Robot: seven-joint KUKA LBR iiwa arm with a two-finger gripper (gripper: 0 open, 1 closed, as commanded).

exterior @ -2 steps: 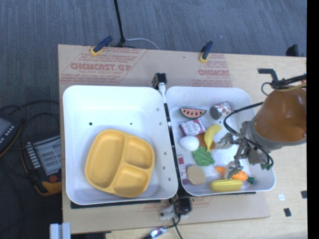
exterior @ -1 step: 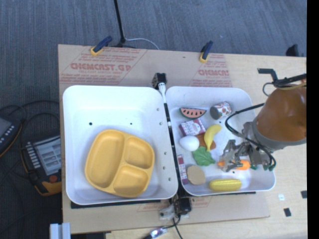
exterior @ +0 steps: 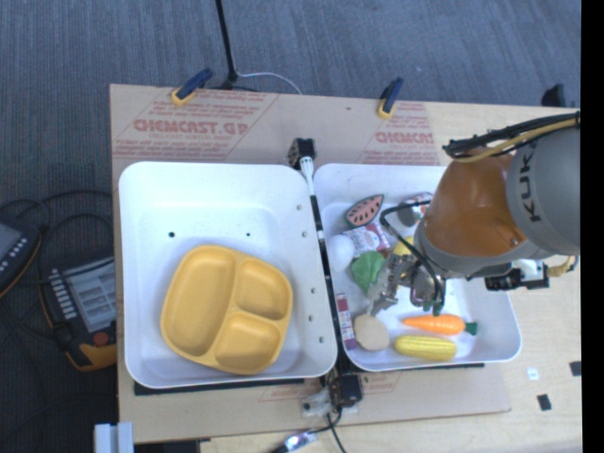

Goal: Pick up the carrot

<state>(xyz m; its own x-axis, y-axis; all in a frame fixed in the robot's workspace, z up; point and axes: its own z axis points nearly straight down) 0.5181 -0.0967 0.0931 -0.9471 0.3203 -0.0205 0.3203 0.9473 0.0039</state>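
Two bins: left [exterior: 142,206] holds yellow tray [exterior: 226,307]; right, carrot [exterior: 433,325] (claw [exterior: 408,289] spread).

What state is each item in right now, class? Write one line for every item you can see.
Carrot: lying flat in the right bin, not gripped.
Corn cob: lying flat, just in front of the carrot.
Watermelon slice: lying at the bin's far side.
Green leafy piece: resting mid-bin.
Beige egg-like piece: resting near the divider.
Yellow divided tray: upright in the left bin, nothing in its compartments.
End effector: above the right bin, beside the carrot.
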